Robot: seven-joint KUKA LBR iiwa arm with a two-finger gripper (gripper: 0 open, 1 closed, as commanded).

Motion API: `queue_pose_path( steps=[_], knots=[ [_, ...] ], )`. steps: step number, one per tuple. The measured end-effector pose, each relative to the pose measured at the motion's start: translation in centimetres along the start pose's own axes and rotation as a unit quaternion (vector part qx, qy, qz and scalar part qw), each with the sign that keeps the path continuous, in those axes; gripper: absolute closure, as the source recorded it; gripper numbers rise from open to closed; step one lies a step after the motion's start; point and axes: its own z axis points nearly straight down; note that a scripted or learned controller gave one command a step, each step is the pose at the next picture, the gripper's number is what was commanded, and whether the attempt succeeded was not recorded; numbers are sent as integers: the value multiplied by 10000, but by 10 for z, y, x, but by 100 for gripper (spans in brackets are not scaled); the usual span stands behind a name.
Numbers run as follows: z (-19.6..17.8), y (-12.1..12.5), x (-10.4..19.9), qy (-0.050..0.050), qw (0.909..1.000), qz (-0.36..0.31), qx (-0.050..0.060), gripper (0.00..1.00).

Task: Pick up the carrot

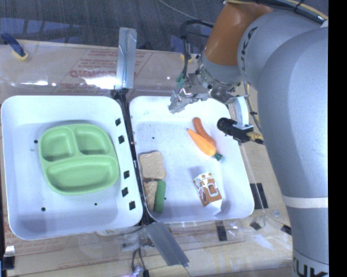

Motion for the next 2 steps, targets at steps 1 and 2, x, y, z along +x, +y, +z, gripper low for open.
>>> queue_pose_path(
  steps=[1,2],
  knots=[
    [-8,15,3,-4,9930,1184,-15,100],
    [-56,15,-4,-14,9921,-1254,-28,100]
  ],
)
